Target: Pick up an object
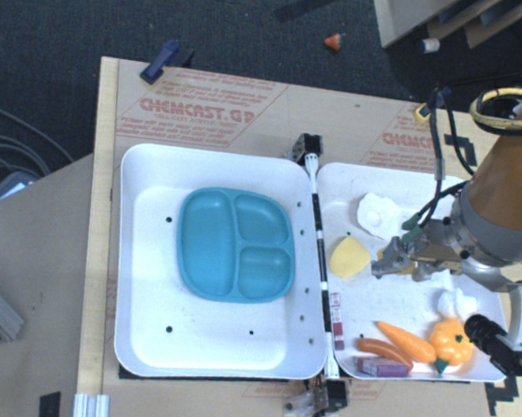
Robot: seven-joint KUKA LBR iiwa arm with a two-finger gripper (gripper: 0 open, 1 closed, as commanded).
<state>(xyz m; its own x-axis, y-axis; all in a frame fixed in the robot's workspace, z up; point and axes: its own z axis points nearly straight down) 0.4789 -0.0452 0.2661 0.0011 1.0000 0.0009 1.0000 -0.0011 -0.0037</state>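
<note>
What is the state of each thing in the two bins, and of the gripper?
Blue divided plate: flat in the left bin, nothing on it.
Yellow piece: lying in the right bin, near the divider.
White lump: lying loose.
Carrot: on its side.
Orange pepper: beside the carrot.
Purple block: at the near rim.
Gripper: low over the right bin, beside the yellow piece.
</note>
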